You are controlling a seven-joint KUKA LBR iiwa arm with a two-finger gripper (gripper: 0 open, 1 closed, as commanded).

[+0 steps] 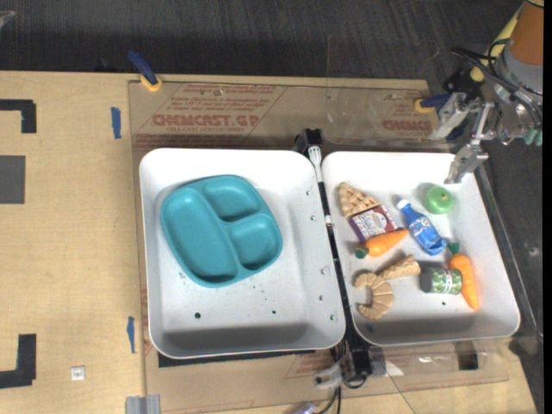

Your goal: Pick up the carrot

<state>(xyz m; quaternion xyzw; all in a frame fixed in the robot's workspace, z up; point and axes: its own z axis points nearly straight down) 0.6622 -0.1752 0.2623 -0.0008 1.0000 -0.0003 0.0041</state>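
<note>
I watch through one fixed camera above the bench (60,231), looking down at a slant toward twelve o'clock. It stands far enough back to frame both the left bin (155,257) and the right bin (496,257) whole, with dark floor (259,15) at twelve.

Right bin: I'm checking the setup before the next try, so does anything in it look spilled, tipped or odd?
Nothing looks spilled or damaged. The right bin holds a loose jumble of toy food lying flat, including two carrots, so the target is ambiguous. The teal plate sits alone in the left bin. The tool hangs over the right bin's far edge.
</note>
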